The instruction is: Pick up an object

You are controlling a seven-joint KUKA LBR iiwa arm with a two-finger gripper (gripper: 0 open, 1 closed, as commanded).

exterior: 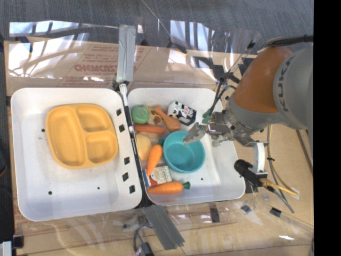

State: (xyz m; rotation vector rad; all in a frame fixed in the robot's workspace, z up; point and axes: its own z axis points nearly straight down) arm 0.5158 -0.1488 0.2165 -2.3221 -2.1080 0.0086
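Camera view: everything graspable piled in the right bin [226,183], so plenty to choose from. Gripper [193,136] parked over the teal bowl [184,154], at its upper right rim, probably lining up on that rim. Can't tell if spread or pinched. Left bin [26,159]: just a yellow tray [81,134].
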